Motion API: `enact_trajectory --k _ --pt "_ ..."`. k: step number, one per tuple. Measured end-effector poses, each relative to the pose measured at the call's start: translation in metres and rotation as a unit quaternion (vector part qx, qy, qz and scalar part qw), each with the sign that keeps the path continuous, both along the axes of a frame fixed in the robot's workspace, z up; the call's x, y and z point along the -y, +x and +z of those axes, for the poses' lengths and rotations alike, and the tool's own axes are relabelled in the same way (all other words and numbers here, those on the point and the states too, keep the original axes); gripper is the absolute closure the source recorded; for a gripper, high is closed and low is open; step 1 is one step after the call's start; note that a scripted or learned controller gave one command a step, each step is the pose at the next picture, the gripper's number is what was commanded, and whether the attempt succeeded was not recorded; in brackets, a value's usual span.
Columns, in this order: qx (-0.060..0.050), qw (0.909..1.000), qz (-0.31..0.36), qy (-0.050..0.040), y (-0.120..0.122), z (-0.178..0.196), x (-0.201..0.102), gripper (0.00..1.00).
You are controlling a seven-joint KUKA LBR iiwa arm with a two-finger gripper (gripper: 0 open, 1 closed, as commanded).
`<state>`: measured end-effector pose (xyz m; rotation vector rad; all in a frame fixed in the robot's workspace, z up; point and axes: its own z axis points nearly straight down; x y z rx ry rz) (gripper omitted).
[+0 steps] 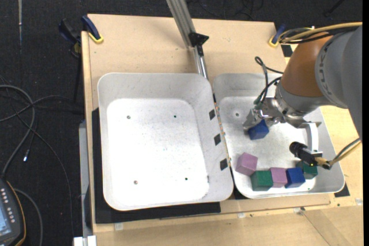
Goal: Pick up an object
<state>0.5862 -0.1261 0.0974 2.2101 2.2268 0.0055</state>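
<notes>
Camera view: gripper (257, 122) seemingly clasping blue block (259, 131).

Two white bins sit side by side on the surface: the left bin (155, 141) and the right bin (277, 141). The right bin has six blocks: two blue ones, the upper blue block (259, 130) and the lower blue block (295, 176); two purple ones, one block (247, 163) at the left and another (279, 177) in the row; and two green ones, the larger green block (262, 180) and a small green block (310, 169) at the right.
</notes>
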Motion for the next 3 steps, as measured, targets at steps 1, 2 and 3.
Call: enact_trajectory --k 1,2,3 --pt "0.001 1.0 0.0 0.001 -0.016 0.102 -0.064 1.0" --pt "-0.006 1.0 0.001 0.0019 -0.094 0.097 -0.131 1.0" --pt "-0.001 1.0 0.001 0.0008 -0.054 0.107 -0.175 1.0"
